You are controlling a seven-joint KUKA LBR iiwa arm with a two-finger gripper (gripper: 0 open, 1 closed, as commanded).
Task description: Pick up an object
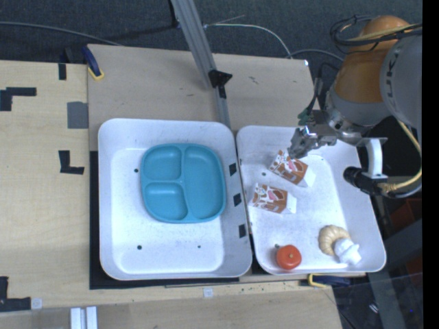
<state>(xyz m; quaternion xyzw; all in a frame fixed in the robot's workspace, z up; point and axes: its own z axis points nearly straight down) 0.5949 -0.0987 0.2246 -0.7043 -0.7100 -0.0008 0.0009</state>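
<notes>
You can see the gripper (300, 147) low in the right bin (363, 204), right over the top snack pack (289, 168). Nothing is lifted yet. I cannot tell if it grips.

Arm (384, 67) cut off at right edge.

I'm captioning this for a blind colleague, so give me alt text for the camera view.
A grey robot arm reaches in from the right, its gripper poised just above a small carton in the right white bin, which also holds a second carton, a red tomato and a croissant. The left bin holds a blue divided plate.
</notes>
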